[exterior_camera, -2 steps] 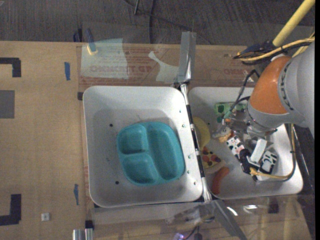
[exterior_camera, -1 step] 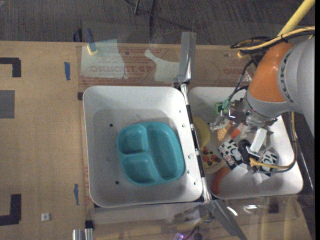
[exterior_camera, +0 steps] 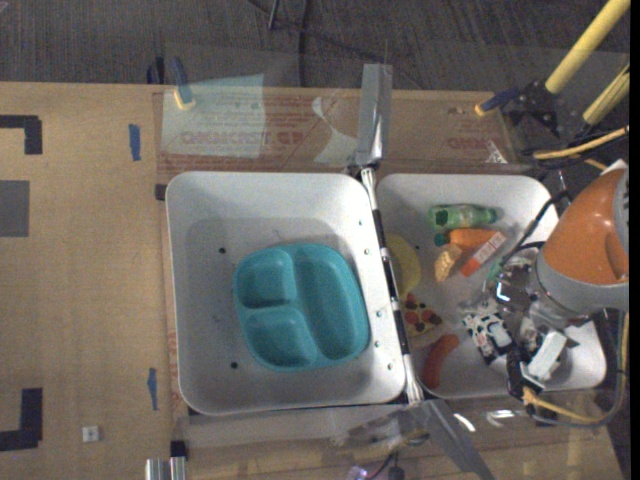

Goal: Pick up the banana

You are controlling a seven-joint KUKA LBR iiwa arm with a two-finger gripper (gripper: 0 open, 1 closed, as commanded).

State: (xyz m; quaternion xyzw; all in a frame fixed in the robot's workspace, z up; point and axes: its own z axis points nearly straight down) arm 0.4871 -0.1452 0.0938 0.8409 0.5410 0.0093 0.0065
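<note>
Arm (exterior_camera: 585,243) in from right, over R bin (exterior_camera: 395,193). Gripper (exterior_camera: 510,333) low in bin's lower-right, by a black/white item (exterior_camera: 482,330); grasp state: can't tell, too cluttered. Banana (exterior_camera: 404,263) lies against R bin's left wall, well apart from gripper. Nearby: green bottle (exterior_camera: 463,214), carrot (exterior_camera: 474,238), pizza slice (exterior_camera: 421,318), sausage (exterior_camera: 439,359). L bin (exterior_camera: 200,208) holds teal divided tray (exterior_camera: 299,305).

The two shallow white plastic bins (exterior_camera: 200,218) are looking smooth with a soft sheen, and the teal three-compartment plastic tray (exterior_camera: 298,306) in the left one is showing a duller, satin face. The flat brown cardboard bench top (exterior_camera: 80,298) is lying matt and papery, with a clear glossy plastic sheet (exterior_camera: 225,118) catching light. The small yellow plastic-looking banana (exterior_camera: 405,263) is appearing smooth, and the arm's rounded orange band (exterior_camera: 590,233) is shining glossy.
</note>
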